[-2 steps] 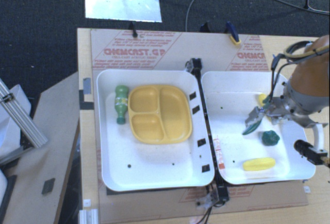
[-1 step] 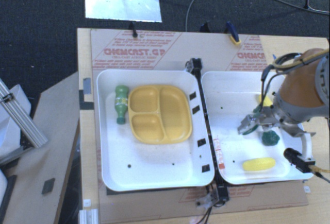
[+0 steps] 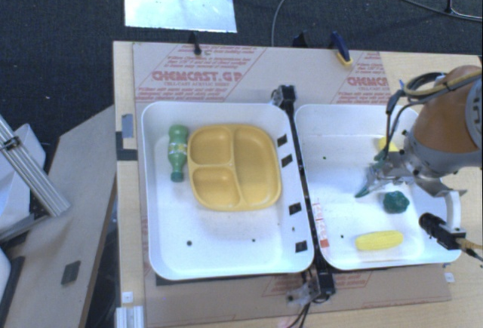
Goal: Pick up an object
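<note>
So the arm comes in from the right and the gripper is hanging low over the right bin, roughly mid-bin, just left of a small dark green lump. The fingers look like they're angled down and to the left, but the tips are too small and dark here to tell whether they're spread or pinched, and nothing can be made out between them. So no claim that it's holding anything.

Candidates in that bin: the green lump just beside the gripper on its right, a yellow corn-cob-looking piece nearer the front edge, and a bit of something yellow peeking out by the wrist on the far side, mostly hidden by the arm. The green lump is the closest, so that's probably the target, though the gripper sits a touch off to its left rather than over it.

The left bin has a yellow divided plate lying flat in the middle with a green bottle on its side right against the plate's left edge. Those are well apart from the arm, so they don't seem to be in play.

Best guess: it's at the descend/grasp stage, pick not done yet.
</note>
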Action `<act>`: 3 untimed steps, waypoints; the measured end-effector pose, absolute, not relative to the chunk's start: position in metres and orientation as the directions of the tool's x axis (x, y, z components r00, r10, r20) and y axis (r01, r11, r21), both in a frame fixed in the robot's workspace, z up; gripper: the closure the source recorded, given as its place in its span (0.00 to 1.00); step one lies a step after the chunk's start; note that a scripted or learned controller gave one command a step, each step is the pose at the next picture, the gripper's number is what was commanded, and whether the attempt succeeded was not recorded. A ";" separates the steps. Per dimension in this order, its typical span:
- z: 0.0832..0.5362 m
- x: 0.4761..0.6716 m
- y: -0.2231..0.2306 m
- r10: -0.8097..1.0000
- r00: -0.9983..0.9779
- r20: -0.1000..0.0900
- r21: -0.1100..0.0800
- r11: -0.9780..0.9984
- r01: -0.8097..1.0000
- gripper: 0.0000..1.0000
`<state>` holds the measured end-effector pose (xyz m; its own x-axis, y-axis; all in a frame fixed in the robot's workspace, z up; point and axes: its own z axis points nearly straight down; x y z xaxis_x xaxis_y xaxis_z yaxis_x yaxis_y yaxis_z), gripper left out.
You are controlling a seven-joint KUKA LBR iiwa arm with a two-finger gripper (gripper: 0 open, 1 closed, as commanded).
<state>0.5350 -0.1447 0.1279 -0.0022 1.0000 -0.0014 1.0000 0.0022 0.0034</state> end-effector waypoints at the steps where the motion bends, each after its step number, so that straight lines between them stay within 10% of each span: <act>1: 0.172 0.540 -0.148 1.000 -0.003 -0.001 0.004 0.003 1.000 1.00; 3: 0.215 0.538 -0.093 1.000 -0.009 0.002 0.001 0.009 1.000 1.00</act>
<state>0.5385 -0.0928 0.2147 -0.0095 1.0000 0.0020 1.0000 0.0095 0.0006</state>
